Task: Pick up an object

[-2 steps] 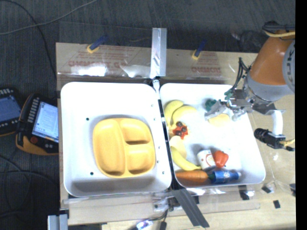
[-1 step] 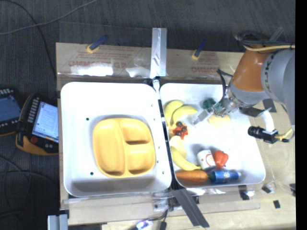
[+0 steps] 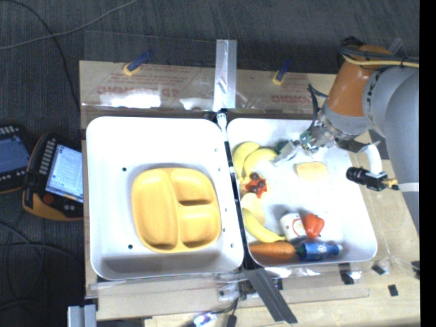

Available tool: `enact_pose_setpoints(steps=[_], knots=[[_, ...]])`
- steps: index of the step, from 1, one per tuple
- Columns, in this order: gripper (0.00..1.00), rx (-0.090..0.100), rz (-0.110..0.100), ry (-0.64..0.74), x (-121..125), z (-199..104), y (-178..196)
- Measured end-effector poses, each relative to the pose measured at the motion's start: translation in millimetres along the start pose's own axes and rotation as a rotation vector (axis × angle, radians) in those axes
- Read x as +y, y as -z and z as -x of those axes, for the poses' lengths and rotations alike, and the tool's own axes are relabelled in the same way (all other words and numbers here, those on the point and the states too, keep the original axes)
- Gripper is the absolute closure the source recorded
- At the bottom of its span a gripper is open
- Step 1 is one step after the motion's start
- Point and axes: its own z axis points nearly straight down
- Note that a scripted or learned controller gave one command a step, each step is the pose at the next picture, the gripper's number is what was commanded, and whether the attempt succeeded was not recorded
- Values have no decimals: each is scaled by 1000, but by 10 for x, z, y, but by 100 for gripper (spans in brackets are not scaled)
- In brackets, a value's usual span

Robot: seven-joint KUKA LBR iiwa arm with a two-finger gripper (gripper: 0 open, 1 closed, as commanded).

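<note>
My gripper (image 3: 294, 147) hangs low over the back of the right bin (image 3: 354, 210), just right of two yellow bananas (image 3: 248, 157) and a small dark green bit (image 3: 281, 144). A pale yellow block (image 3: 311, 171) lies just below and to the right of it. A small red and orange toy (image 3: 256, 182) sits beneath the bananas. Along the front lie another banana (image 3: 257, 225), a white can with a red label (image 3: 292, 225), a red pepper (image 3: 313, 225), an orange carrot (image 3: 272, 251) and a blue bottle (image 3: 318, 250). Nothing shows held in the gripper.
The left bin (image 3: 109, 182) holds a yellow divided tray (image 3: 176, 207). A metal divider (image 3: 234, 203) runs between the bins. A handheld pendant (image 3: 54, 179) lies on the floor to the left. The arm's grey and orange body (image 3: 368, 94) comes in from the upper right.
</note>
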Motion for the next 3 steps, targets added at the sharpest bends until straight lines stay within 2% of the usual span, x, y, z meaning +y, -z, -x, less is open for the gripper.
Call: enact_pose_setpoints(steps=[1, 2, 3], knots=[[0, 1, -3, -7, 300, -381, 2], [100, 0, 1, -5, 322, -385, 101], [100, 8, -7, 42, 57, -1058, 1002]])
